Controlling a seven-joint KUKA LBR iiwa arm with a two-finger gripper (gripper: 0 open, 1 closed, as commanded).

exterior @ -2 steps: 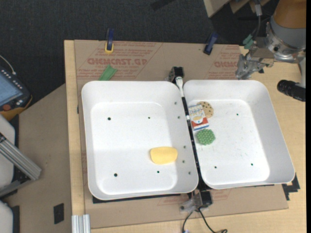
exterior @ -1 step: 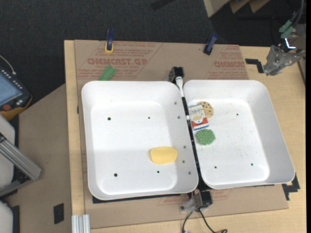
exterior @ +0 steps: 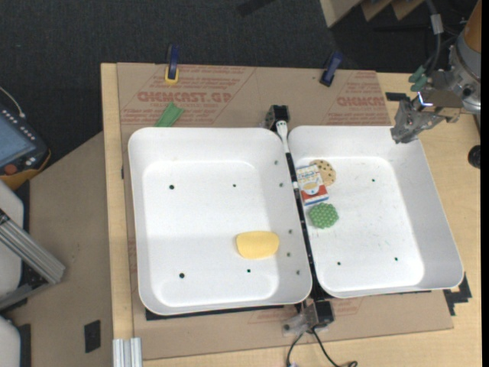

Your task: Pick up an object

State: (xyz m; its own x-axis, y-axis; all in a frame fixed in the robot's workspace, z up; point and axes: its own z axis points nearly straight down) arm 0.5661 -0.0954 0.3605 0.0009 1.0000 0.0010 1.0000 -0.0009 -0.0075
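A yellow rounded lump lies in the left bin, near its front middle. In the right bin, close to the divider, three things sit together: a speckled cookie-like disc, a small white, blue and red packet and a green bumpy ball. My gripper hangs over the right bin's far right corner, well away from all of these. It is open, with nothing between its fingers.
Both bins rest on a brown cardboard sheet held by a blue clamp and a second clamp. A green scrap lies on the cardboard. Black clips join the bins at the far end.
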